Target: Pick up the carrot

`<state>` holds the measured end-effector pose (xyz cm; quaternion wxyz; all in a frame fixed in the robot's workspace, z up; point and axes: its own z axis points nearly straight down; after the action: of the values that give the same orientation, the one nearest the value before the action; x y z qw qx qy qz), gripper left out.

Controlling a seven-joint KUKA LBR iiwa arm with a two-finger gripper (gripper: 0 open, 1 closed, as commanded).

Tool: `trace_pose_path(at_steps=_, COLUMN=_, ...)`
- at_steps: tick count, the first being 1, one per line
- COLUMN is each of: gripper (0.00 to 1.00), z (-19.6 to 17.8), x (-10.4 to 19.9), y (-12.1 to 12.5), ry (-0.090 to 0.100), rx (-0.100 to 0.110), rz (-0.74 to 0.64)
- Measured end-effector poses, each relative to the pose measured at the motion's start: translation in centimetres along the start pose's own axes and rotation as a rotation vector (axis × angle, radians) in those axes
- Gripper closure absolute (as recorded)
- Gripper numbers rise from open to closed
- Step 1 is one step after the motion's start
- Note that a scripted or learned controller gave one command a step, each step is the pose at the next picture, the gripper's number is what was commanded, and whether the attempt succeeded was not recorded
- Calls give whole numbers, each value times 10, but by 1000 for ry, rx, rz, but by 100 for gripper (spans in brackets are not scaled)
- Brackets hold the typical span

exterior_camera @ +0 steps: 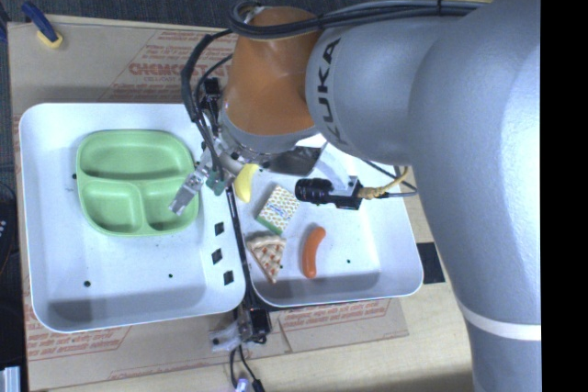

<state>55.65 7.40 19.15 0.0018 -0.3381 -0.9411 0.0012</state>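
Observation:
The carrot, a short orange stick, lies in the right bin near its front wall. My gripper hangs low over the divider between the two bins, at the right edge of the green plate. It is well to the left of the carrot and apart from it. The orange wrist band and the grey arm cover the back of the right bin.
A green divided plate sits in the left bin. The right bin also holds a yellow piece, a white-green packet and a tan waffle-like wedge, all left of the carrot. A black cable plug hangs above them.

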Motion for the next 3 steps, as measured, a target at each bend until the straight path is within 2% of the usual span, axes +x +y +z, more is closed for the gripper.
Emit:
trace_pose_path(at_steps=1, gripper=0, z=-65, x=-110, y=-80, ry=-4, rx=-2, rz=-35)
trace_pose_path(at_steps=2, gripper=0, z=7, x=-183, y=-116, ry=-1, rx=-1, rz=-119)
trace_pose_path(at_steps=3, gripper=0, z=36, x=-253, y=-161, ry=-4, rx=-3, rz=72)
